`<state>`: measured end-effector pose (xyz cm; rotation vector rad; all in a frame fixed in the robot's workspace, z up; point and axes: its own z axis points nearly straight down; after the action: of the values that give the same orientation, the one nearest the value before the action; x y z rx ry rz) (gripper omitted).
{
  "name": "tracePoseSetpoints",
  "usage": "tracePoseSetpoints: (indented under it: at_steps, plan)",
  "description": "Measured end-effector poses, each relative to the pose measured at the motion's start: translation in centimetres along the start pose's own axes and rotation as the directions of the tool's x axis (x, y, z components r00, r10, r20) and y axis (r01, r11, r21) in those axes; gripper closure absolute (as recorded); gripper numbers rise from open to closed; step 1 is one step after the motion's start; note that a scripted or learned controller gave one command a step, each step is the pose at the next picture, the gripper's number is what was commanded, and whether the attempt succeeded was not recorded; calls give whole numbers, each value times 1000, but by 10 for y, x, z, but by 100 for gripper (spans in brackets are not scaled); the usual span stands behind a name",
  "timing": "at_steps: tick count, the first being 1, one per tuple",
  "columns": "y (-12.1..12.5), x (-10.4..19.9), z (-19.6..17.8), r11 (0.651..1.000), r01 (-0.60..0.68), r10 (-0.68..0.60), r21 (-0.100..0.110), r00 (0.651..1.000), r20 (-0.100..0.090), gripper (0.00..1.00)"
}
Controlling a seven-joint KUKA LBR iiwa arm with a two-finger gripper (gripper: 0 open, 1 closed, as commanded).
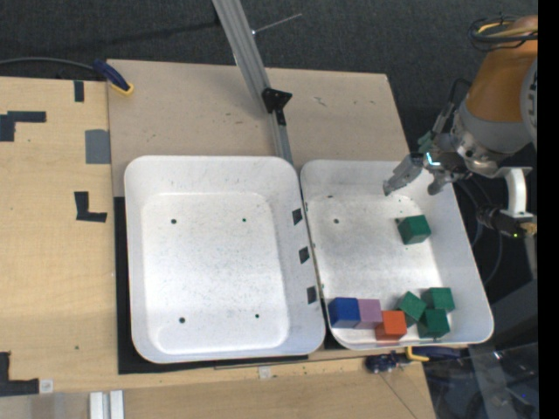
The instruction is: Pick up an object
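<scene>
My gripper (417, 176) hangs over the far right part of the right bin (349, 190), its two fingers spread open with nothing between them. A single green block (414, 229) lies on the bin floor just below and slightly left of the fingertips, apart from them. Along the bin's near edge sits a cluster: a blue block (344, 311), a lilac block (369, 312), an orange block (393, 323) and three green blocks (430, 309).
The left bin (210, 251) stands beside the right one. A slanted metal pole (249, 46) runs down to the bins' shared far corner. Cables (502, 225) hang off the bench's right side.
</scene>
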<state>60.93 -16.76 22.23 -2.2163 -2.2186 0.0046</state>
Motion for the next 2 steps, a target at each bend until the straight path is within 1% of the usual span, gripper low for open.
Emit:
tracePoseSetpoints:
  at_steps: [1,2]
  plan:
    - [1,0,-3,1000,1,-1,-5,1000,2,0]
    - [3,-8,56,1000,-1,1,1,1000,3,0]
